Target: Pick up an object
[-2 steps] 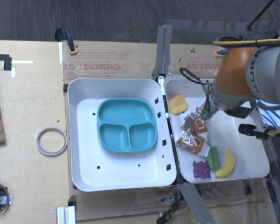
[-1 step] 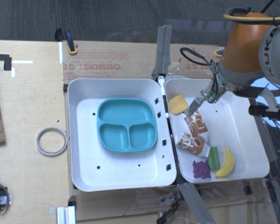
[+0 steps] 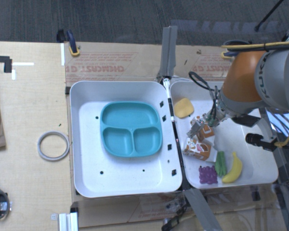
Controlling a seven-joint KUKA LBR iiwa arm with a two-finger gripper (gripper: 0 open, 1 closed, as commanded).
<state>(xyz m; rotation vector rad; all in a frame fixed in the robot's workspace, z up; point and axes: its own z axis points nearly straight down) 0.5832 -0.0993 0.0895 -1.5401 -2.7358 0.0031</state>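
The two-finger gripper (image 3: 198, 127) is positioned low in the right white bin (image 3: 265, 174), directly over an orange-and-white printed carton (image 3: 201, 148) lying tilted. A yellow plastic banana (image 3: 233, 169) is noted at five o'clock from it.

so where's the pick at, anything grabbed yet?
Nothing visibly lifted. The gripper is down in the right white bin, at the orange-and-white carton; whether it has a hold can't be told. The yellow banana, green pepper, purple grapes and yellow sponge-like piece lie in that bin. Securing and lifting are left.
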